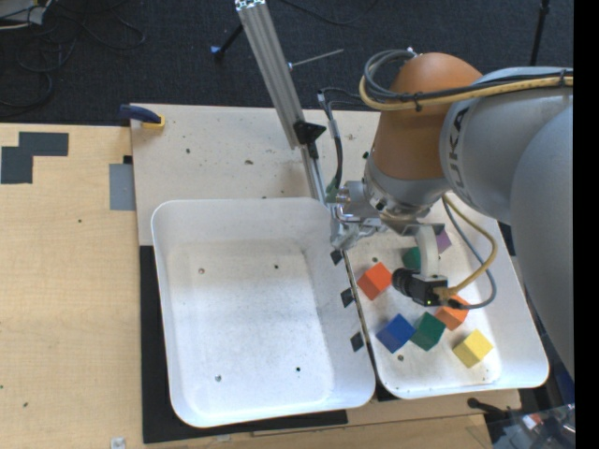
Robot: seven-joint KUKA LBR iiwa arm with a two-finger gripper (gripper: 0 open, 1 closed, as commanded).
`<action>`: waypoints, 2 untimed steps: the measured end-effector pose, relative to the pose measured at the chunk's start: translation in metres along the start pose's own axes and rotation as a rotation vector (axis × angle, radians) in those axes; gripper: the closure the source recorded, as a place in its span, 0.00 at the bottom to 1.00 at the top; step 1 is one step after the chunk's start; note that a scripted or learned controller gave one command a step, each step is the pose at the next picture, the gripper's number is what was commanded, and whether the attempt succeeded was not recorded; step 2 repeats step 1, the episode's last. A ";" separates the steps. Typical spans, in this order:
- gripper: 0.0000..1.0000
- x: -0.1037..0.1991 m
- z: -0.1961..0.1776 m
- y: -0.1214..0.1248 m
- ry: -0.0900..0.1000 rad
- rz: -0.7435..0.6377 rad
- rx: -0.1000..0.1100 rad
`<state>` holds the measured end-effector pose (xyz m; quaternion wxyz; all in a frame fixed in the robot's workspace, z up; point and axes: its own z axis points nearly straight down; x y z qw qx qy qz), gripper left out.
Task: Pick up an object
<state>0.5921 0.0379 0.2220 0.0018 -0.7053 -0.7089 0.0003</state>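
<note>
Several small blocks lie in the right bin (524,368): an orange one (374,280), a blue one (395,333), a green one (429,330), a yellow one (473,348), and a second orange one (453,315). A purple block (441,241) and another green block (412,256) sit partly under the arm. My gripper (352,221) hangs below the orange wrist band at the right bin's left edge, up and to the left of the first orange block. I see nothing held in it.
The left bin (178,251) lies beside the right one, their rims meeting under the gripper. A slanted aluminium bar (276,73) rises behind the bins. Black cabling (416,285) loops over the blocks. The arm's bulk covers the right bin's far side.
</note>
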 end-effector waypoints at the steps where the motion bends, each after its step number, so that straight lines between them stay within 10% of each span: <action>1: 1.00 0.057 0.008 0.009 0.000 0.001 0.000; 2: 1.00 0.057 0.008 0.009 0.000 0.001 0.000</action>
